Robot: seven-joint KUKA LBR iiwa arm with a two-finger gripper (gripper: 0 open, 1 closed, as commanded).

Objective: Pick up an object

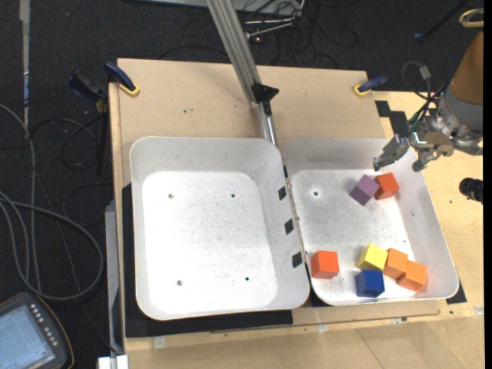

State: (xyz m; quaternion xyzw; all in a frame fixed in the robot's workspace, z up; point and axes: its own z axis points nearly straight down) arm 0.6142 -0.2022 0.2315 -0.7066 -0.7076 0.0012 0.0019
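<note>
Spread apart and gripping nothing, our gripper (405, 155) hangs over the far right edge of the right bin (338, 298). Nearest in that bin we see a blue cube (370, 283), an orange cube (324, 264), a yellow cube (373, 257) and two orange blocks (405, 268) touching. Farther, just left of the fingers, a purple cube (364, 190) touches an orange-red cube (386, 185). At left lies the left bin (204, 225).

Gripper (403, 157) spread open above right bin (430, 214), near purple block (364, 190) touching orange block (386, 185).
</note>
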